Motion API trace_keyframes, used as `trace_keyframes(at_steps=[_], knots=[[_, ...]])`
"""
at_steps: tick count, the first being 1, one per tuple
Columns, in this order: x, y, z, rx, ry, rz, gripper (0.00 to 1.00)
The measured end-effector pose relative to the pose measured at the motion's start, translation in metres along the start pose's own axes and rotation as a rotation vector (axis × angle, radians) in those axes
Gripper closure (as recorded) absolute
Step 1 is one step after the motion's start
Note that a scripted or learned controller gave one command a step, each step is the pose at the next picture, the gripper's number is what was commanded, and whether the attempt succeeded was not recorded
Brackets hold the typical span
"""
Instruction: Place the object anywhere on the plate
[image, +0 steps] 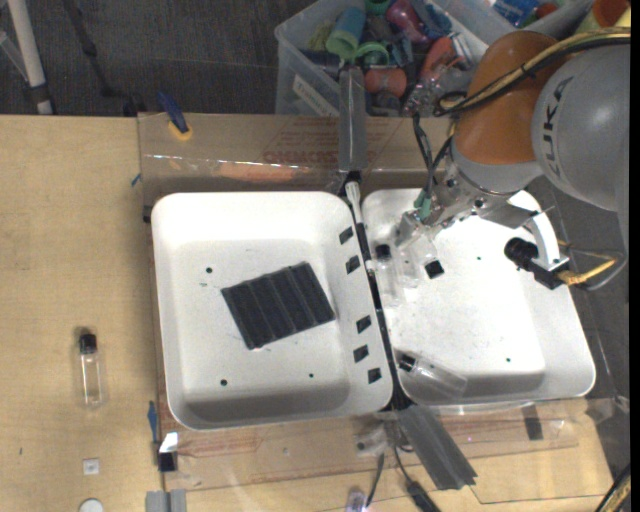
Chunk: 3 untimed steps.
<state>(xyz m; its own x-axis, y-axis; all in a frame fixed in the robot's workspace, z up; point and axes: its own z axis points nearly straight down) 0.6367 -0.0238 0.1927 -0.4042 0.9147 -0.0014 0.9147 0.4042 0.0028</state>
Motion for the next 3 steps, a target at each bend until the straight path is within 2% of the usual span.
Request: trace_keyframes(at_steps=[1,2,3], knots=[[0.054,0.034,0.008,-0.002,0.0,-0.416,1.0],[0.087,0.007,0.008,0.0,0.003,-0.739,1.0],[0.134,-0.019,-0.037,0.001,0.003,-0.644,1.0]])
